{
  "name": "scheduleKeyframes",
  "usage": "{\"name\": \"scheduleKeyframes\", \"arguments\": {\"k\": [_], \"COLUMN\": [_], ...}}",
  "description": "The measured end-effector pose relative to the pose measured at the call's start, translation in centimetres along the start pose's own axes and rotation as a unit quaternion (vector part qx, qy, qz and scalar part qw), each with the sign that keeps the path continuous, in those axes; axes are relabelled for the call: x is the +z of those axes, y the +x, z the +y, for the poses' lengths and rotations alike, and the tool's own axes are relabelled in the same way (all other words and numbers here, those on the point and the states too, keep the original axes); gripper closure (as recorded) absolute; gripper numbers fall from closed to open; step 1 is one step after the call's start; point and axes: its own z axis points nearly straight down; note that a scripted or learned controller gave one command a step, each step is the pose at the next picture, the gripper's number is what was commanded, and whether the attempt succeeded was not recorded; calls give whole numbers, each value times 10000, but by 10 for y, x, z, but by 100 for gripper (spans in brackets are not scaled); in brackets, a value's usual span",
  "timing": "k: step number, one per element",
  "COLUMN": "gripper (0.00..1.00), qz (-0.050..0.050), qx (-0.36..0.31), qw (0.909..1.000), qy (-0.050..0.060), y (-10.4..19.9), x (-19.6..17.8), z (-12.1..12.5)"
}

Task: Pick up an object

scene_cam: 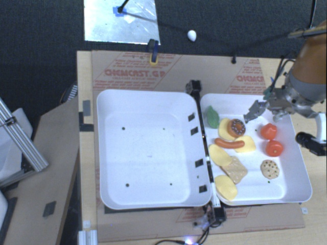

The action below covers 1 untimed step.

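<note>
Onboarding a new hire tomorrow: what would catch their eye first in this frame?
Probably the cluster of toy food in the right bin: two red tomatoes near its right side, a sausage across yellow pieces, a chocolate donut and a cookie. Next, the grey arm with its orange band at upper right, its tool hovering over that bin's top, holding nothing. The left bin is a big white contrast.

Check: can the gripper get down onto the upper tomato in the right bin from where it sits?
Probably yes. The gripper hangs over the right bin, just above the upper tomato. The tomato sits apart from the lower tomato and the donut, with bare bin floor around it.
</note>
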Motion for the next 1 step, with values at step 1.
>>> {"name": "scheduleKeyframes", "arguments": {"k": [1], "gripper": [0], "qz": [22], "qx": [-22], "qw": [10000], "qy": [54], "y": [44], "x": [92], "z": [-28]}}
